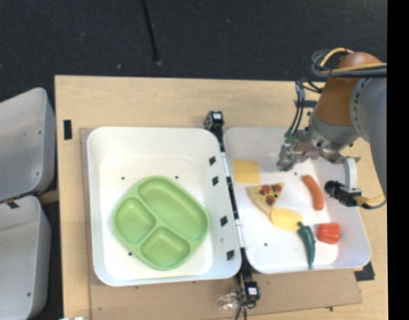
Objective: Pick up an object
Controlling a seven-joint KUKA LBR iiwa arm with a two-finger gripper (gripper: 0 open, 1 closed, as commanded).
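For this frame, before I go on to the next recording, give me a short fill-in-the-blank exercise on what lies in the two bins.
1. The green divided plate lies in the ____ bin as the camera sees it.
2. The divided plate has ____ compartments.
3. The sausage lies in the same bin as the pizza slice, on the side nearer the ____.
4. The colour of the square cheese slice is ____.

Missing words: left; three; arm; yellow
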